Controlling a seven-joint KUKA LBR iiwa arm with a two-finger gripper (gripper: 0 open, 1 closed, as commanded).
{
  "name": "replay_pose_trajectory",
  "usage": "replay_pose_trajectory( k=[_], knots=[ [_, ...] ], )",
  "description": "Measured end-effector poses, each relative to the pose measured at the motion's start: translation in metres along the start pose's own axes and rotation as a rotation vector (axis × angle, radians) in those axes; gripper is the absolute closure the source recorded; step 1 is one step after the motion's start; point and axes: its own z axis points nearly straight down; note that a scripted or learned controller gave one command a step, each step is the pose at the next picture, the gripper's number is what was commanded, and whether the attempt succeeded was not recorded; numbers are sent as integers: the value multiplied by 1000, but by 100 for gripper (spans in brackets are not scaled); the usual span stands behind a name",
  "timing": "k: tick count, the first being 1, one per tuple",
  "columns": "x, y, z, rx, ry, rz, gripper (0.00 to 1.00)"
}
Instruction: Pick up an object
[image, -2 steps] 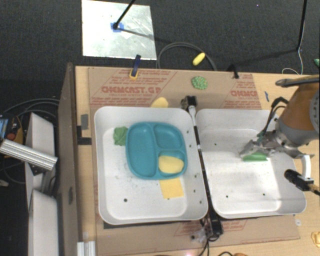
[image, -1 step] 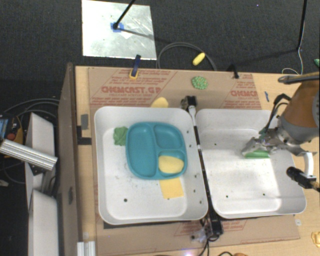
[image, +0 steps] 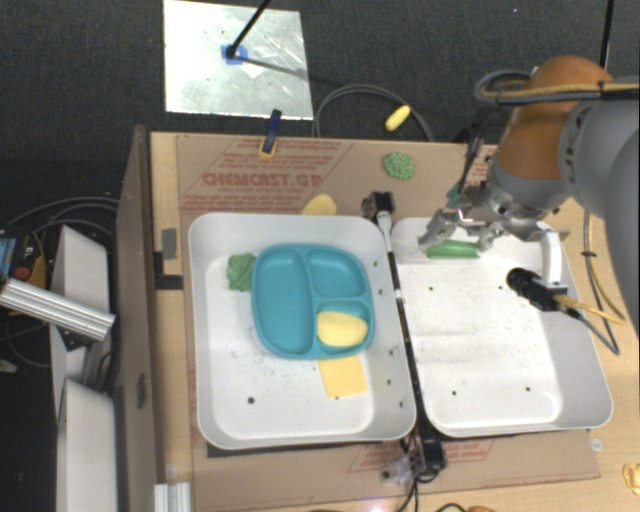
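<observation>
On my brown bench (image: 250, 172), a long green stick (image: 455, 251) lies in the right shallow white bin (image: 500, 385), just under the grey gripper (image: 458, 236). I cannot tell its grip.

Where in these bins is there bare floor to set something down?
The right bin is bare from its middle to its near rim; only its far-left corner is crowded, by the gripper and a green object. The left bin is crowded: teal divided plate, yellow slice, leaving its near-left corner.
</observation>
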Motion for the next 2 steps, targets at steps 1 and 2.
replay_pose_trajectory(
  k=[1,2],
  knots=[
    [74,-29,7,16,-1,8,100],
    [63,-33,7,16,-5,18,100]
  ],
)
